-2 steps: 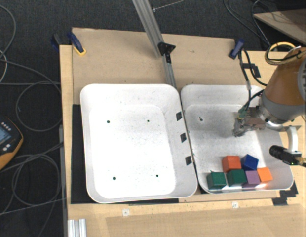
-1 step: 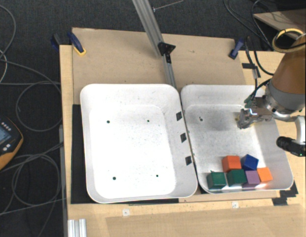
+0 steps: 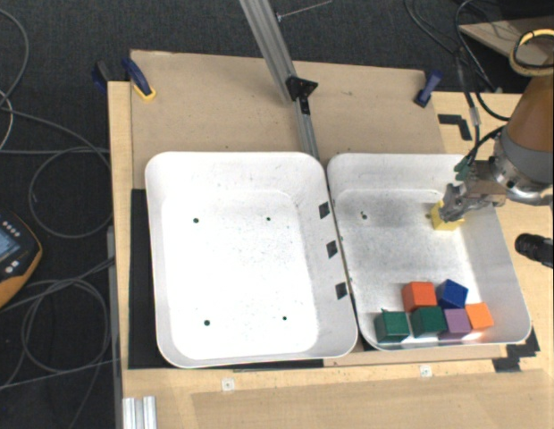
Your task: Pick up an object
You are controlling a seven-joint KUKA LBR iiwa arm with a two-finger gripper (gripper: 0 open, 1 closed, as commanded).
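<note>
On the wooden tabletop [image 3: 223, 96], the gripper [image 3: 455, 206] sits low in the right bin [image 3: 384, 239] right at a yellow block [image 3: 446, 221], finger state impossible to tell, so the pick looks underway but no lift is evident.

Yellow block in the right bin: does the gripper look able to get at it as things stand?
Probably yes: the gripper is right over the yellow block, apart from the cluster of blocks; nothing lies between.
</note>
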